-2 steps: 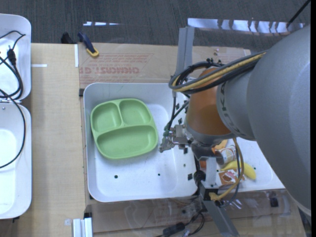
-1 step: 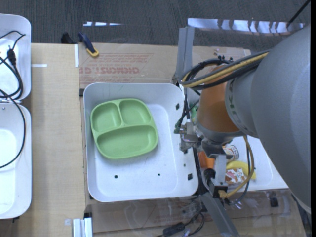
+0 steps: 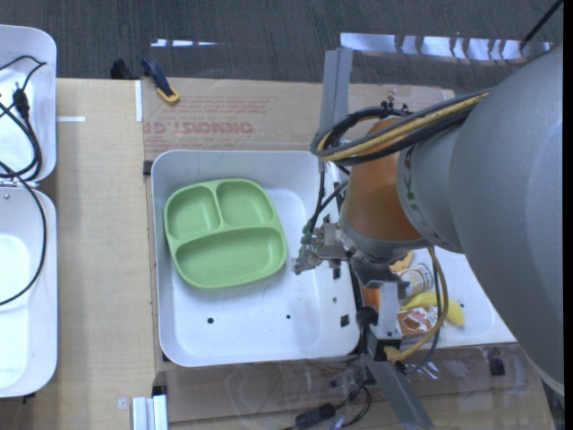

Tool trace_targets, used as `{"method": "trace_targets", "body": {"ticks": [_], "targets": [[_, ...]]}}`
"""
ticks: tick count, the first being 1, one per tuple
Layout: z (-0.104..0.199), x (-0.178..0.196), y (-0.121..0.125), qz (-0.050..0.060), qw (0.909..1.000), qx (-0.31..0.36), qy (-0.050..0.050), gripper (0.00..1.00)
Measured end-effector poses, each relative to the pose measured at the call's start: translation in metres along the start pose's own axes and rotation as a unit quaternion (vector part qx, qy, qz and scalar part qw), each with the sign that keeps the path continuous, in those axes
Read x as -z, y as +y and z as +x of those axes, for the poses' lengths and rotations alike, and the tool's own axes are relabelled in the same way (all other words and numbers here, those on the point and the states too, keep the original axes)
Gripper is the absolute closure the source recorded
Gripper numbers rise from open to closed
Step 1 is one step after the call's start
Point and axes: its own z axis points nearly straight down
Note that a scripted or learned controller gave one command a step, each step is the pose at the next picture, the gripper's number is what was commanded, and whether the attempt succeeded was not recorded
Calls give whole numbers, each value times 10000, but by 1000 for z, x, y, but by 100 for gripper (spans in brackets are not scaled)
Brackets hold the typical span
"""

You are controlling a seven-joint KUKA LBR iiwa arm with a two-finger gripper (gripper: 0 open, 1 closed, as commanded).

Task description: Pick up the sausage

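My gripper (image 3: 307, 251) hangs low over the right edge of the left bin (image 3: 233, 330), just right of the green divided plate (image 3: 226, 232). The grey arm with its orange band (image 3: 380, 195) reaches in from the right and covers most of the right bin. Under the wrist a few items peek out: a yellow banana (image 3: 453, 313), a white and red piece (image 3: 417, 280) and an orange-brown piece (image 3: 414, 322). I cannot tell which of these, if any, is the sausage. I see nothing held at the gripper.
The green plate lies in the upper left part of the left bin, its compartments bare. A blue and yellow clamp (image 3: 159, 81) lies on the bench at the back. White trays with black cables (image 3: 22, 141) stand at the far left.
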Motion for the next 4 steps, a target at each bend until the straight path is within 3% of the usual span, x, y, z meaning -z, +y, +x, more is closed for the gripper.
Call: {"method": "trace_targets", "body": {"ticks": [1, 2, 3, 4], "targets": [[-40, 28, 27, 187, 9986, -491, 107, 0], [28, 46, 12, 193, 9968, -768, 101, 0], [40, 36, -12, 186, 9987, 454, 122, 0], [70, -39, -19, 204, 9980, -590, 99, 0]]}}
